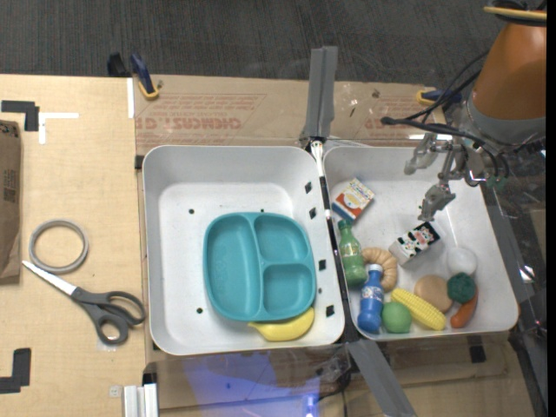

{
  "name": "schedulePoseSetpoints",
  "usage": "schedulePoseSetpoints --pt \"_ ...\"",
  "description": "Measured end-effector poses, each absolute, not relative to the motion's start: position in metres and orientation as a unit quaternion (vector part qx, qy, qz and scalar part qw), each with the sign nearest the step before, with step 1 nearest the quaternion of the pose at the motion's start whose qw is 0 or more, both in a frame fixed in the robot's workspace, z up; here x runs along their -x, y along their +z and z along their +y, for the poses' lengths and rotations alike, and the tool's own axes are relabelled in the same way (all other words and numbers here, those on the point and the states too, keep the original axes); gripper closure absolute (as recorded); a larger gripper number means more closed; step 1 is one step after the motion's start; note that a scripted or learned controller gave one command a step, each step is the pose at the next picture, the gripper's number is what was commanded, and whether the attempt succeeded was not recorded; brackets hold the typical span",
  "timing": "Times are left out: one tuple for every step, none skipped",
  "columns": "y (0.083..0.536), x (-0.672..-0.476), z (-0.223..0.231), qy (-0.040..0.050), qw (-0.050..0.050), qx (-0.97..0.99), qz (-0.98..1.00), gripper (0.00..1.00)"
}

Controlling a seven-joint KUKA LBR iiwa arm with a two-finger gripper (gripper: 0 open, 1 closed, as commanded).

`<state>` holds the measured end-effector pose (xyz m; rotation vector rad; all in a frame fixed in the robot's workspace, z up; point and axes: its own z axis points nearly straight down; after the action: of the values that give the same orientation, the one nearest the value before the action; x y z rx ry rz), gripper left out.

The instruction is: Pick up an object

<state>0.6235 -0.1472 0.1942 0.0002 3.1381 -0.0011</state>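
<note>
Hanging over the right white plastic bin [495, 224], the metal two-finger gripper [434, 202] points down, apparently lining up a grab; its fingers sit nearly closed around nothing. The likely target, a small black-and-white cow-patterned carton [417, 240], lies just at its seven o'clock.

Robotics lab bench: two white bins [165, 233] taped onto cardboard sheet [226, 111], plywood top left of bins with scissors [91, 302] and tape roll [58, 244], grey carpet beyond bins, cables near arm [512, 68].
</note>
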Motion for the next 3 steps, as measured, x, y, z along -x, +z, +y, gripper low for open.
schedulePoseSetpoints --pt "0.093 -0.566 -0.137 -0.0002 0.001 0.035 0.999 0.00" --pt "0.092 -0.520 -0.104 0.0000 0.001 0.008 1.000 0.00" --pt "0.093 -0.603 -0.109 -0.0004 0.002 0.029 1.000 0.00"
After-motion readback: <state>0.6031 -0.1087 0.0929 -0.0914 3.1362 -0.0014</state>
